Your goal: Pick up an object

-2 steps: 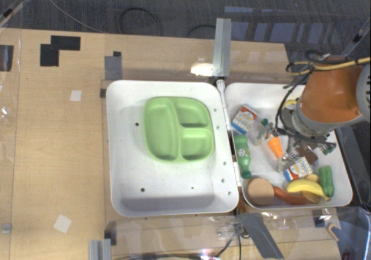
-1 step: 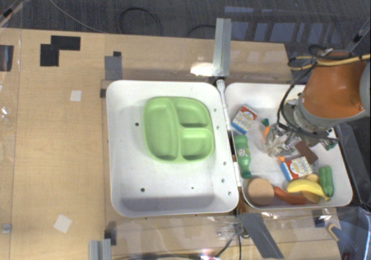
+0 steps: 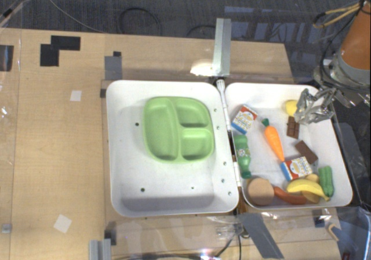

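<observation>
1. The gripper [image 3: 313, 109] hangs over the far right corner of the right bin [image 3: 343, 163], beside a yellow lemon-like piece [image 3: 291, 107] and just above a brown chocolate bar [image 3: 293, 129]. Whether it is released or clenched on anything I cannot tell.
2. The right bin holds the objects — a carrot [image 3: 273, 140], two small cartons [image 3: 244, 119] [image 3: 297, 167], a green bottle [image 3: 242, 152], a banana [image 3: 305, 187], a cucumber [image 3: 326, 180].
3. The left bin [image 3: 124, 154] carries a green divided plate [image 3: 177, 129] at its middle.
4. Both bins sit side by side on the tabletop [image 3: 52, 154].
</observation>
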`<state>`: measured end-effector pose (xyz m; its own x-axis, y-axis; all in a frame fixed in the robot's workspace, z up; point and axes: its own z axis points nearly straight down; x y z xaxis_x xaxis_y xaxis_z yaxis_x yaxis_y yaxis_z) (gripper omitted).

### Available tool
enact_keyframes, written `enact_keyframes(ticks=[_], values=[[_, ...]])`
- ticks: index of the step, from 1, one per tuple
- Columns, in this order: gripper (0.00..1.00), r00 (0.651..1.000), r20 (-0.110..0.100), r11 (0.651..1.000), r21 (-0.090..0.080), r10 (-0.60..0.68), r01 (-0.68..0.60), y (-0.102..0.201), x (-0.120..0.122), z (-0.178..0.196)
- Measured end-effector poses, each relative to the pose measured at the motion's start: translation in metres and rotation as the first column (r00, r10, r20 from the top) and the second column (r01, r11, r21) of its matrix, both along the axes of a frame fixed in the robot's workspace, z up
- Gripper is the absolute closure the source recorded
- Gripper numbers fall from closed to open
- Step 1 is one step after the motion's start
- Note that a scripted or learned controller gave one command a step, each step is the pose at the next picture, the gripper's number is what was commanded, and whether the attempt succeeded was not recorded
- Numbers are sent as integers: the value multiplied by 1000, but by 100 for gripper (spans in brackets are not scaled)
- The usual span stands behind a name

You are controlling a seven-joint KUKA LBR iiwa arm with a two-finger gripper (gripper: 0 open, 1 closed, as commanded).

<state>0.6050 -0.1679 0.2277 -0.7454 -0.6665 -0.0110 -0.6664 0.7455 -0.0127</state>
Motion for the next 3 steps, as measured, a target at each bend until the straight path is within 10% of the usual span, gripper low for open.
enact_keyframes(ticks=[1,2,3], values=[[0,1000,-5,1000,2,1,-1,2,-1,-3],[0,966,-5,966,-1,257,-257,24,-7,-129],[0,982,-2,982,0,191,-191,15,-34,-138]])
